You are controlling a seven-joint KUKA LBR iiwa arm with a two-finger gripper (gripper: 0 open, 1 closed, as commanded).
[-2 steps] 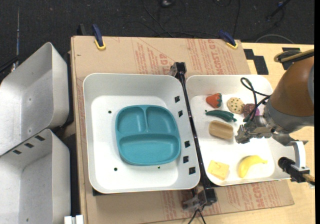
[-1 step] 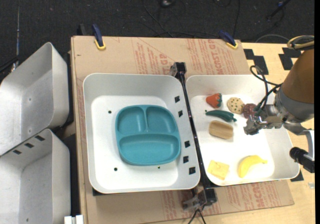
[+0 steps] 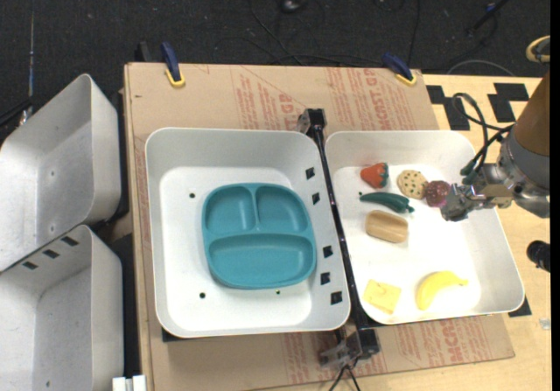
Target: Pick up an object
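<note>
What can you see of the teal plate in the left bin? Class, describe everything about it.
The teal plate looks like smooth plastic, a rounded rectangle with a raised rim. Ridges split it into three compartments: two small ones at the far side, one wide one nearer the camera. It lies flat, right way up, roughly central on the left bin's white floor, slightly turned. Nothing else touches it.

The right bin holds a strawberry, cookie, green pepper, bread roll, cheese and banana. The end effector sits beside the cookie, against a purple piece.
</note>
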